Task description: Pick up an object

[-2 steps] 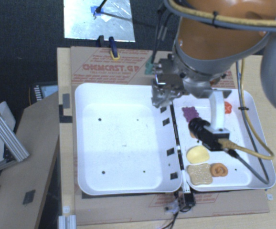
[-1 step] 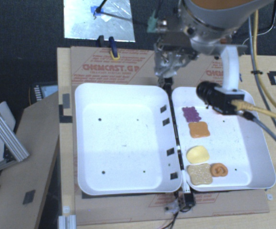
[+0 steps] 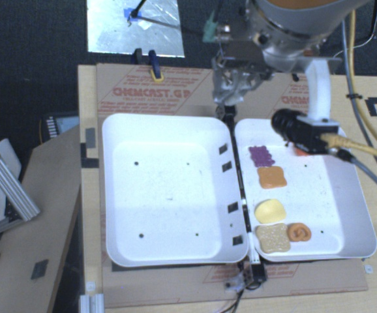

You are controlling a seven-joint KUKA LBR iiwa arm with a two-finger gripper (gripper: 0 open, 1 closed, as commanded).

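Nothing lifted yet, judging by how things lie – all five pieces flat on the floor of the right bin (image 3: 345, 194), none raised, none near the claw. Whole pick left to do: choose a piece, come down over it, close, lift

Nearest, at the bin's near left corner: a beige slice (image 3: 273, 237), speckled like bread, and touching or just beside it on the right an orange swirl (image 3: 299, 231). Just beyond the slice, a yellow lump (image 3: 270, 210). Farther along the same left wall, an orange square (image 3: 272, 177), then a purple cluster (image 3: 261, 154) – the farthest piece of the row, and the closest to the claw. Left bin (image 3: 169, 194) alongside, across the divider

Farther still, at the far edge of the bins over the divider between them: the claw (image 3: 227, 100), hanging under the grey wrist. Cannot tell whether spread or pressed together – too blurred and dark there to make out. Nothing seen pinched in it

Relative to the claw, then: every piece lies nearer and to the right, the purple cluster near, the slice and swirl well apart from it. Likely needed next – a shift right and toward the near side before any descent. A black fitting (image 3: 299, 132) on the arm hangs over the bin's far part, just beyond the purple cluster
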